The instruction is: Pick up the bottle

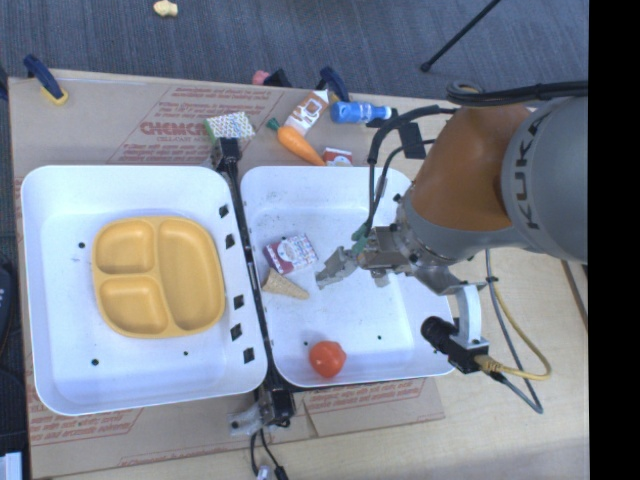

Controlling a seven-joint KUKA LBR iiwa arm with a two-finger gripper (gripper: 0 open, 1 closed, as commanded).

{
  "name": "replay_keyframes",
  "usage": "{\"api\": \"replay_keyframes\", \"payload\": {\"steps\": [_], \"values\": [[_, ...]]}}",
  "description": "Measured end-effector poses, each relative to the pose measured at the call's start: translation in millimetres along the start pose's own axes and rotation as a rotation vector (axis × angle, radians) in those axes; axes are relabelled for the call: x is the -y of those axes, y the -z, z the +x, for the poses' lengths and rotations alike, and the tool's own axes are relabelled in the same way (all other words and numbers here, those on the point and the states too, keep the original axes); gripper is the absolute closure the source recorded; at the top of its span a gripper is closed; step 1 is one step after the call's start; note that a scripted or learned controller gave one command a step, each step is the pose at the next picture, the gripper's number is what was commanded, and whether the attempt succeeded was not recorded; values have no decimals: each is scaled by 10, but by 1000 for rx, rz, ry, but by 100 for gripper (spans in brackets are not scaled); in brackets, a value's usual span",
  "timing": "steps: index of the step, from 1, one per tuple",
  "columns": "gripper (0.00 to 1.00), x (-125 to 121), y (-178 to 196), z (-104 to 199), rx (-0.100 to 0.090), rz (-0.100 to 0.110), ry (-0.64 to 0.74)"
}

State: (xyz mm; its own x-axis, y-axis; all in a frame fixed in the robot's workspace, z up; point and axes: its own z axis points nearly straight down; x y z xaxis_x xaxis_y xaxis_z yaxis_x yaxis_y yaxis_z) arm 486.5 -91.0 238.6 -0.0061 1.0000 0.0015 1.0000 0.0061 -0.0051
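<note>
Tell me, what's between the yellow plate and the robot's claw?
In the camera view, a small carton and a cone lie between the yellow plate and the gripper.

The scene is evenly and fairly brightly lit, with a cool cast over the grey floor at the top. The two white bins [60,268] come close to washing out, so their inner walls show little detail. Soft shadows lie under the arm [500,178] and along the right bin's near wall, which suggests light from overhead, perhaps slightly from the far side. The picture is low in resolution and a little soft; small labels on the tabletop [150,133] are unreadable.
</note>
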Motion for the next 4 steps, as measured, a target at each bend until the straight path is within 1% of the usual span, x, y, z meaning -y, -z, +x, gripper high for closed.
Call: {"api": "replay_keyframes", "payload": {"steps": [1,2,3,4], "values": [[100,-3,100,3,0,2,5],[100,110,-729,-226,-1,2,-245],[100,102,-843,2,-1,0,-123],[100,103,56,-667,2,-4,144]]}}
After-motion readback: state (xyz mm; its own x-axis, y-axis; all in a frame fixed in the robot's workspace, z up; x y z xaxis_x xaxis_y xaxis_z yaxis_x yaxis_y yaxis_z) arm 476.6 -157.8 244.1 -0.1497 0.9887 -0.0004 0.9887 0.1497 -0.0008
